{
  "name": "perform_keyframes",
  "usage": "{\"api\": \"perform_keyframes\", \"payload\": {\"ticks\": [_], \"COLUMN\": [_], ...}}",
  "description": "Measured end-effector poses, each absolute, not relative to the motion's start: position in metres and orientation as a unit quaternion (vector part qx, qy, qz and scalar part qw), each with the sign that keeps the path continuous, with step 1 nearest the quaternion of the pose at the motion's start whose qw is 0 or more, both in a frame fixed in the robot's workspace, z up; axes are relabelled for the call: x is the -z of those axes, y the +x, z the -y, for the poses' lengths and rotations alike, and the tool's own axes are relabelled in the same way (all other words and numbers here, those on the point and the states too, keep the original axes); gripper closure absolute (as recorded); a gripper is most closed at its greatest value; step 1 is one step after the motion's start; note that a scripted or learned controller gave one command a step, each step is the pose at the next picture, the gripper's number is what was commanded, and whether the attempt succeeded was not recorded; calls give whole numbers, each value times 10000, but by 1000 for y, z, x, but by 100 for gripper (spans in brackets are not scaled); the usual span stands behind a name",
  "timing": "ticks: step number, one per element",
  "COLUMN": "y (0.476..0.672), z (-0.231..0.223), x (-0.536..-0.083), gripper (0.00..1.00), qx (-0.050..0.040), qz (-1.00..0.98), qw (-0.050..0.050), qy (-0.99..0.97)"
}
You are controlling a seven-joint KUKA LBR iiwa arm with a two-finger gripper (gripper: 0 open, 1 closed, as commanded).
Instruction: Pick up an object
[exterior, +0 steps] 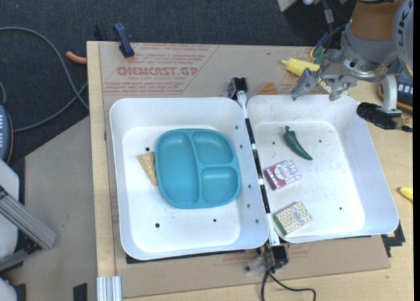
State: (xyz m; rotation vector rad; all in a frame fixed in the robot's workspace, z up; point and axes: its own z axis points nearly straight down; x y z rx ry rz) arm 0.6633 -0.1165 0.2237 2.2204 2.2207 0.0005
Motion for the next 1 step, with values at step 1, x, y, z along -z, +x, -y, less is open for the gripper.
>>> {"api": "perform_keyframes", "payload": {"ticks": [1], "y": [649], "z": [104], "x": [-85], "gripper": [0], "qx": [-1], "qz": [-7071], "qw": [0], "qy": [7071]}}
